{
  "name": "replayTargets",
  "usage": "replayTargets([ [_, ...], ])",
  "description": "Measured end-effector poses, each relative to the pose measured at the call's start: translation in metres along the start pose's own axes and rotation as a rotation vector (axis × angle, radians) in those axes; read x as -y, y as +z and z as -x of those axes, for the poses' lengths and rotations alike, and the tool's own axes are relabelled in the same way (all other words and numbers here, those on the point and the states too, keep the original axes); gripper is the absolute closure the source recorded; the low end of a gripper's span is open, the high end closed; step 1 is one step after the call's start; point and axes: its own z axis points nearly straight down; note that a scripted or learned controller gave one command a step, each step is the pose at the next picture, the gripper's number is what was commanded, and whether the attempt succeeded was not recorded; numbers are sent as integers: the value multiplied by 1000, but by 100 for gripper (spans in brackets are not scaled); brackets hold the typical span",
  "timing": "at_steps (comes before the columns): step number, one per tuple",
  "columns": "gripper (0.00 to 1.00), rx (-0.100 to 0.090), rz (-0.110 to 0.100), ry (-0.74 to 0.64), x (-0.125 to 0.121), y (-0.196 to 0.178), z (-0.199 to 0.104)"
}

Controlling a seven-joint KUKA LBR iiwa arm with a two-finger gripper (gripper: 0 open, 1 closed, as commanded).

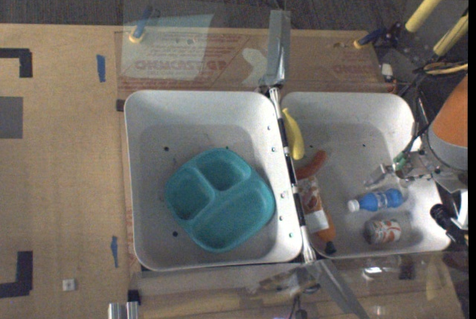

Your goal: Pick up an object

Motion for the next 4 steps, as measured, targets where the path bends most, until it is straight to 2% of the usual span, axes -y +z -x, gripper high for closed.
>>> replayTargets([
  [1,0,4,-2,78,-73,-29,-5],
  [2,0,3,5,-111,11,8,-2],
  [3,100,6,10,-106,11,-2,0],
  [4,0,5,9,-106,11,-2,0],
])
